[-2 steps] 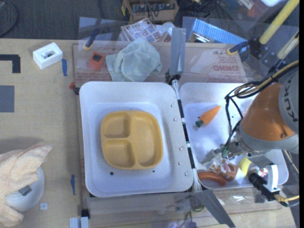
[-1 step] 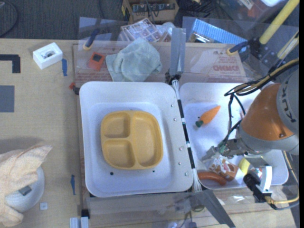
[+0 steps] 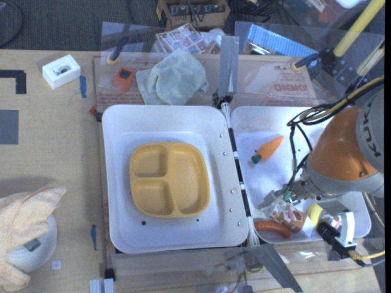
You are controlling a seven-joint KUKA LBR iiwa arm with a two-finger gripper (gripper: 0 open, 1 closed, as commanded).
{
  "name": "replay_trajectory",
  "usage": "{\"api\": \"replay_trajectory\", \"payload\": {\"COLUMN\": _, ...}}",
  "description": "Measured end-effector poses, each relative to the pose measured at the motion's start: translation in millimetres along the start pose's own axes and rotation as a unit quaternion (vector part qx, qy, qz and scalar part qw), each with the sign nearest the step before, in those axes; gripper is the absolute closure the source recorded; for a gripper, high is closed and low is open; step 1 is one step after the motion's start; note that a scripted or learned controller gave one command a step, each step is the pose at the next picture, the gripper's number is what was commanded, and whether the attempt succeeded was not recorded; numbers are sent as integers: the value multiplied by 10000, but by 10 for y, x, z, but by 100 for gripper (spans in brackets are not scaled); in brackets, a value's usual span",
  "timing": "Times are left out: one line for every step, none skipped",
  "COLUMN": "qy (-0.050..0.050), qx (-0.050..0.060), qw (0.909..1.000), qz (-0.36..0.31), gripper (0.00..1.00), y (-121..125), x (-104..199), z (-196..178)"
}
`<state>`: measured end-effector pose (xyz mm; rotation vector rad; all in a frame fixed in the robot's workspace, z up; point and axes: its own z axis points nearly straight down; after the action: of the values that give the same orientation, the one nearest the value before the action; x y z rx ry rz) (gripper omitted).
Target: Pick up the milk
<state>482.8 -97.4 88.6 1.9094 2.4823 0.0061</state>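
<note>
At the far left, off the bins, a crumpled cream cloth [image 3: 27, 215] lies on the bench, with a small white box [image 3: 61, 71] well above it. A pale green rag [image 3: 175, 78] sits behind the bins. The left shallow white bin [image 3: 116, 182] holds a yellow plastic plate with three compartments [image 3: 170, 179], lying flat near its middle. In the right shallow white bin [image 3: 244, 136], an orange toy carrot with a green top [image 3: 269, 148] lies towards the far side. An orange-red toy sausage [image 3: 273, 227] lies along the near wall. Just above the sausage sits a small white carton with reddish markings [image 3: 286, 213], apparently the milk. The gripper [image 3: 286, 196] hangs directly over it, close to or touching it. Whether it is released or clenched cannot be told. The grey arm with its orange band [image 3: 345, 148] reaches in from the right.
</note>
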Motion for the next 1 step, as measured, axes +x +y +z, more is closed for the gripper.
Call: {"api": "replay_trajectory", "payload": {"qy": 14, "qx": -3, "qw": 9974, "qz": -715, "gripper": 0, "y": -6, "x": -33, "z": -1}}
